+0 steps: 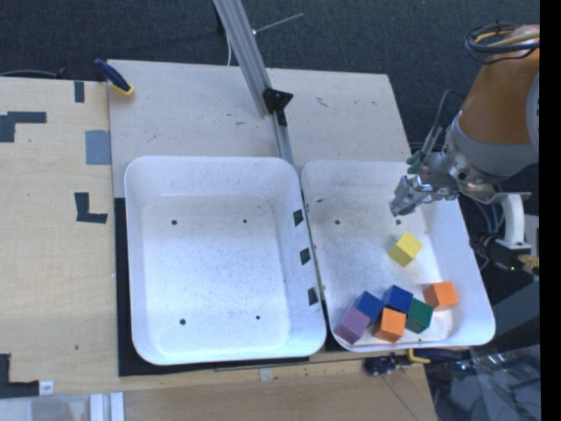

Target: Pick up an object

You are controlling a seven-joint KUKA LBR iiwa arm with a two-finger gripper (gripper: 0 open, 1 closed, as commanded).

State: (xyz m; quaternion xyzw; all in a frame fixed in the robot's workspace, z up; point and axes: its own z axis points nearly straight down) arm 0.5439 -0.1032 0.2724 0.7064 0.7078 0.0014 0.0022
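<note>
The camera view looks down on a pale wooden bench [53, 235] bearing two shallow white bins side by side. The left bin [140, 191] has only fine dark speckling on its floor. A grey metal pole [241, 38] slants from the top of the frame to a black bracket [277, 101] near the bins' shared wall. A blue and yellow tool [114, 77] lies at the bench's far left corner, well apart from both bins, and grey and dark tape marks [96, 146] sit on the bench surface to the left.

The right bin [342, 235] holds all the blocks. A yellow block [405, 249] sits alone near the bin's right wall, tilted so one corner faces the camera. Below it, in the near right corner, a cluster crowds together: a purple block [353, 324], a blue block [369, 305], a second blue block [397, 298], an orange block [391, 324], a green block [419, 315] and another orange block [441, 295], most of them touching a neighbour.

The arm [495, 117] reaches in from the right, and the gripper [405, 202] hangs over the right bin just above the yellow block, nothing visible between its fingers; how wide they stand cannot be told
</note>
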